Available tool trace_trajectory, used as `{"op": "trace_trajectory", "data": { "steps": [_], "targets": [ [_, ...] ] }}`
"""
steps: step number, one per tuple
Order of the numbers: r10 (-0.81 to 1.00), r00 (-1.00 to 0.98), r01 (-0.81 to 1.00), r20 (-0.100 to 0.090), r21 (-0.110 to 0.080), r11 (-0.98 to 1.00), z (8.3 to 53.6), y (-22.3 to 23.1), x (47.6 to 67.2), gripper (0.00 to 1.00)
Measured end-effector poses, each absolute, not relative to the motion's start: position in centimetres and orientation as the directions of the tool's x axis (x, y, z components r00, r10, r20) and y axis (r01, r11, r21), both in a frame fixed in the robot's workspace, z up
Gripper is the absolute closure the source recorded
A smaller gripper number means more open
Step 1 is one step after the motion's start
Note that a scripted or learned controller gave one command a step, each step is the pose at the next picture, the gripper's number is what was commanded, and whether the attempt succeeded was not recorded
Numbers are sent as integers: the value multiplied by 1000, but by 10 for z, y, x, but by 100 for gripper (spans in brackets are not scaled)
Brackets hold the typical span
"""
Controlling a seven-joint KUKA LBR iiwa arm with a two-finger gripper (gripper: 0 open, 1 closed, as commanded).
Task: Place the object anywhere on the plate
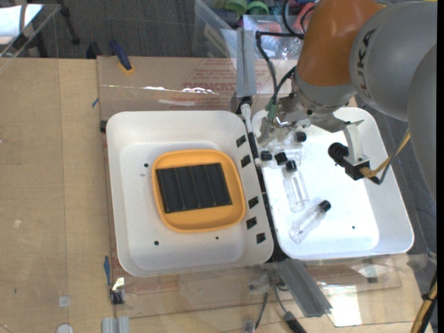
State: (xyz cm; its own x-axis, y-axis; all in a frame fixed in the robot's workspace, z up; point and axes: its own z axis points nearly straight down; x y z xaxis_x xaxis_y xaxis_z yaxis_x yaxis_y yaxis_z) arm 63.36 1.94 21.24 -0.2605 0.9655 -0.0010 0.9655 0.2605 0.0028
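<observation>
— Two clear vials (303, 205) with black caps lie loose on the right bin (368, 234) floor, well apart from the orange plate (200, 189) in the left bin (132, 186).

— And the tool (277, 127)?

— Low at the right bin's far-left corner; glare and cables hide its grip, so I cannot tell. A crate of clutter (257, 2) sits beyond the tabletop (48, 186).

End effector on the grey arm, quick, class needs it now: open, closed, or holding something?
End effector: cannot be told; it sits low at the right white bin's upper left corner, beside small clear plastic vials.
</observation>
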Motion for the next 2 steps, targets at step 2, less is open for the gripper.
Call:
{"op": "trace_trajectory", "data": {
  "steps": [2],
  "targets": [
    [830,-557,830,2,-2,557,189,86,600,100]
  ]
}}
